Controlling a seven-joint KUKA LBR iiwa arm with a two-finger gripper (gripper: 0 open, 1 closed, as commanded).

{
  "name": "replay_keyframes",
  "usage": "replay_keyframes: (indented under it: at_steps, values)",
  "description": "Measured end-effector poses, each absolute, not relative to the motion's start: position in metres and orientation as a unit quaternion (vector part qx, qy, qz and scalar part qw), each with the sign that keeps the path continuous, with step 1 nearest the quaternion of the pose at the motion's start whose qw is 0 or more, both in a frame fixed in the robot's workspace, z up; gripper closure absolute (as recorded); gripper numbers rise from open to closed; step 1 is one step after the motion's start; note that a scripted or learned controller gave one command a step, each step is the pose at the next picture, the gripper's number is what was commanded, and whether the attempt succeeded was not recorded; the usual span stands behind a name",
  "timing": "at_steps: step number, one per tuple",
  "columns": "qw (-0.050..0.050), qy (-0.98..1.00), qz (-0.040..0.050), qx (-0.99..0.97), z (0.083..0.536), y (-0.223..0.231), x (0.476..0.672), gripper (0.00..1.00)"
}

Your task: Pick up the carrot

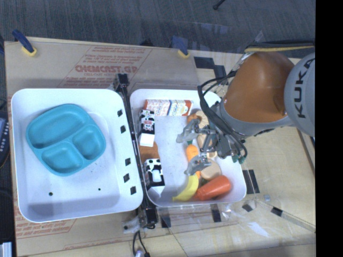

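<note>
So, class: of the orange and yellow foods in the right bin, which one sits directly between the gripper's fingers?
The small orange piece, between the gripper fingers. The yellow banana and the larger red-orange carrot lie lower, by the bin's near wall.

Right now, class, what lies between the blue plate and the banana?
In the camera view, between the blue plate and the banana run the bins' adjoining walls, then a small black-and-white carton.

Arm (268, 92) cut off at the right edge, its wrist hiding the right bin's (161, 197) far corner; carrot (193, 153) partly covered by the gripper (195, 146).
</note>
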State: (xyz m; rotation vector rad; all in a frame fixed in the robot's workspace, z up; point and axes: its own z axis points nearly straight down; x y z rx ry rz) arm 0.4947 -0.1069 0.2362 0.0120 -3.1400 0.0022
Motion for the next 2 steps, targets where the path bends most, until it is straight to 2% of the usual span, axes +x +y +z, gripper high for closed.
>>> replay_keyframes:
  at_steps: [1, 2]
  values:
    - [-0.003, -1.0, 0.0006, -0.021, 0.094, -0.112, 0.522, 0.0]
    - [-0.001, -0.999, 0.0007, 0.043, 0.137, -0.158, 0.487, 0.0]
